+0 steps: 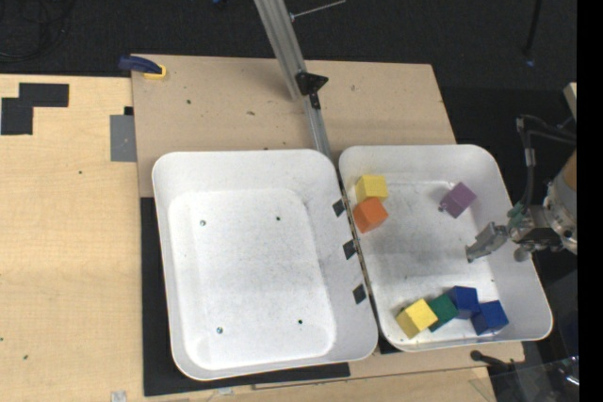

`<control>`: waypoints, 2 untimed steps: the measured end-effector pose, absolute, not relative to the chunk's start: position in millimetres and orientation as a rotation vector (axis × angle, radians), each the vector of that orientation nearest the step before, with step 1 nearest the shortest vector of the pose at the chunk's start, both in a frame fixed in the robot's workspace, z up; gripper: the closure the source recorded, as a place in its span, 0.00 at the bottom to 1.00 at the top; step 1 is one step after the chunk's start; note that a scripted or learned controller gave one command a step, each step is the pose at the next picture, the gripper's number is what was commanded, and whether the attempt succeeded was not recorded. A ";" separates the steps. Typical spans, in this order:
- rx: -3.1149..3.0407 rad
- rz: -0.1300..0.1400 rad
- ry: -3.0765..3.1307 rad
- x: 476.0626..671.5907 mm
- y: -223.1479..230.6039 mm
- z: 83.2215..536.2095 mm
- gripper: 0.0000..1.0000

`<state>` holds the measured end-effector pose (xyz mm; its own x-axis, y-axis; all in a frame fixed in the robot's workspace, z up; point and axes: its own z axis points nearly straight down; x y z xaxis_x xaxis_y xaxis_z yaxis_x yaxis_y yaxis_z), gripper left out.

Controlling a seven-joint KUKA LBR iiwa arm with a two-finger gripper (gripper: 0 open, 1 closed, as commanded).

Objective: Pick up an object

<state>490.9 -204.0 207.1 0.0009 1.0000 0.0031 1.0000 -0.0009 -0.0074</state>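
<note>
Blocks fill your right white bin: a purple cube near its far right corner stands alone with room all round; take it across two flat sides. It looks light, stiff, perhaps slick. Your gripper hangs by the right rim; whether spread or clenched, you cannot tell.

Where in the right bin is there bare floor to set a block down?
Bare floor in the right bin: the middle, between the orange block, the purple block and the bottom cluster. Crowded: yellow block, green block, blue blocks.
</note>
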 end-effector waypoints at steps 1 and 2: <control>-2.216 0.006 -2.213 492.3 -208.0 144.5 0.00; -2.220 0.003 -2.216 491.6 -207.1 91.5 0.00</control>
